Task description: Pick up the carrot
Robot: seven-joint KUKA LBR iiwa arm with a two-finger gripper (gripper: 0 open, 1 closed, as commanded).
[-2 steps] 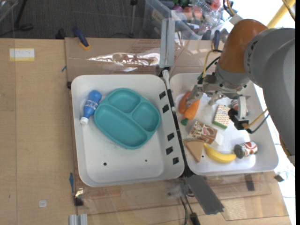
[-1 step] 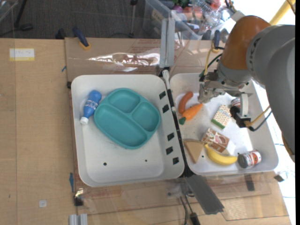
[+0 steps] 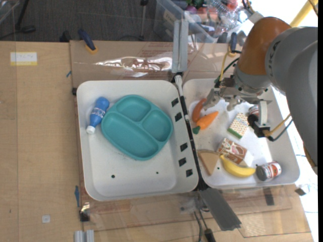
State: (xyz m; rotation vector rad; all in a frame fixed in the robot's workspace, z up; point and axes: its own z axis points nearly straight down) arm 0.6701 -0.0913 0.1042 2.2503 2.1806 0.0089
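While I watch from the overhead camera, the left bin [image 3: 91, 185] has a blue and white bottle [image 3: 97, 113] lying near its left wall, cap end toward the lower left, just beside a teal plate [image 3: 137, 126] with three compartments that sits mid-bin. Black clips run down the seam where the two bins meet. Right bin [image 3: 290, 150] next: the carrot [image 3: 207, 120] lies in its upper left part, close to the seam, orange body pointing up-right, green stub at its lower-left end. A reddish-orange piece [image 3: 199, 109] sits just above-left of it, touching or nearly so, I cannot tell which, nor what it is. Lower down along the seam there is a tan wedge [image 3: 207, 160], then a brown and white carton [image 3: 232, 149] tilted against it, and a banana [image 3: 238, 168] just below the carton. A green and white box [image 3: 238, 126] lies mid-bin, right of the carrot and apart from it. A can [image 3: 268, 171] lies on its side near the lower right corner, just beside the banana's tip. The gripper [image 3: 221, 104] hangs over the upper part of the right bin, just up-right of the carrot, with the left finger [image 3: 210, 103] slanting down toward the carrot's thick end. I read the fingers as spread with nothing between them, so the carrot is not held and lies on the bin floor. The arm [image 3: 282, 49] comes in from the right, orange band above the wrist. Behind the bins a clear tub [image 3: 171, 6] holds mixed clutter.
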